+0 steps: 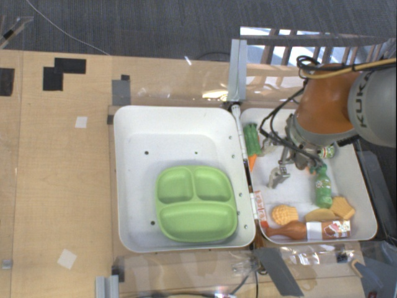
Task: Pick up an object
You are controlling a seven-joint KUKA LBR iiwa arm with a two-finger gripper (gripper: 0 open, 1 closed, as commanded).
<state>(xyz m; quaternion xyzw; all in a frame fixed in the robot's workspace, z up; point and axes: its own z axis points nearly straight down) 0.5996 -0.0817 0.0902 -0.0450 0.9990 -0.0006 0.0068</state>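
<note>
**Nothing lifted yet**

Nearest, a red-and-white carton (335,229), round yellow waffle (285,214) and green plastic bottle (322,188) lie in the right white bin (367,219). Beyond them the jaws (278,177) hang narrow, nothing between them; grasp and lift remain

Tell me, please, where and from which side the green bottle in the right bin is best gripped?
Probably the green bottle across its body's middle, from straight above: it lies flat, lengthwise up the right bin, its long sides bare. The yellow block crowds its lower end, so stay clear of that.
</note>
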